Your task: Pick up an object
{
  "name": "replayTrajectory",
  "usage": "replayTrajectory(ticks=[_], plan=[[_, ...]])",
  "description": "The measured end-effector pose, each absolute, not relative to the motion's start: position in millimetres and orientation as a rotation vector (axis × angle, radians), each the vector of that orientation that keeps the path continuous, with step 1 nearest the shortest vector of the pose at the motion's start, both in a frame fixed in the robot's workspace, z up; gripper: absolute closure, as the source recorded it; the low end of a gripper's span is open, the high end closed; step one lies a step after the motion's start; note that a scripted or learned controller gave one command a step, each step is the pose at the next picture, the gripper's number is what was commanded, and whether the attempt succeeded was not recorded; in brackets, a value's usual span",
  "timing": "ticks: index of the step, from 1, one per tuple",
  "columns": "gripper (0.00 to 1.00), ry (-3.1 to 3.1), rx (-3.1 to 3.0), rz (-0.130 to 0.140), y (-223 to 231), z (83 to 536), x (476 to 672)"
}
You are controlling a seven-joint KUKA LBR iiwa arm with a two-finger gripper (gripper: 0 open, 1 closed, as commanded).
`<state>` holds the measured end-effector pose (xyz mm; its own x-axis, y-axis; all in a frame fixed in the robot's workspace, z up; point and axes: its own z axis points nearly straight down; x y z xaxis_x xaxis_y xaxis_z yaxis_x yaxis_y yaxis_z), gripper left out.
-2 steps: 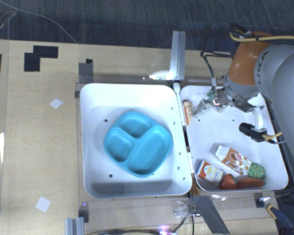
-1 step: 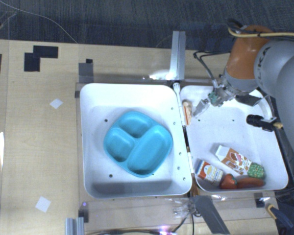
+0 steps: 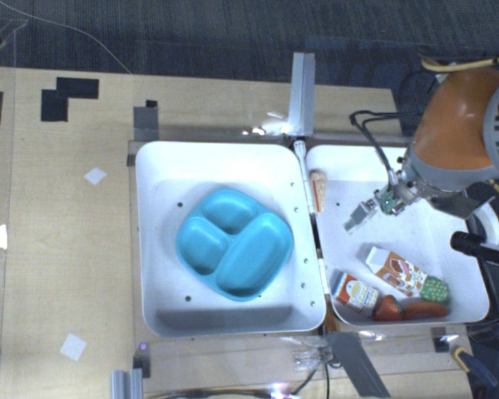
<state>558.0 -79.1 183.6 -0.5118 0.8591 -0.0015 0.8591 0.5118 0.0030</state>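
The gripper (image 3: 359, 215) hangs over the middle of the right bin (image 3: 474, 306), its fingers pointing toward the bin's left wall with nothing between them; how far apart they stand I cannot tell. The carton (image 3: 397, 272) lies just below and right of the fingertips, apart from them, nearer the bin's front edge. A small box (image 3: 355, 293) and red pepper (image 3: 422, 310) sit along the front edge. A tube (image 3: 318, 191) lies against the left wall. A blue tray (image 3: 234, 243) fills the left bin (image 3: 158, 223).
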Motion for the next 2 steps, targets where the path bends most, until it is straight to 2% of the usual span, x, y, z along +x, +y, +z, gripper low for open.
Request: replayTrajectory(ticks=[1,2], plan=[[0.0,2.747,1.525,0.001,-124.4,107.4,505.0],[0.0,2.885,1.215,0.01,-158.8,89.2,492.9]])
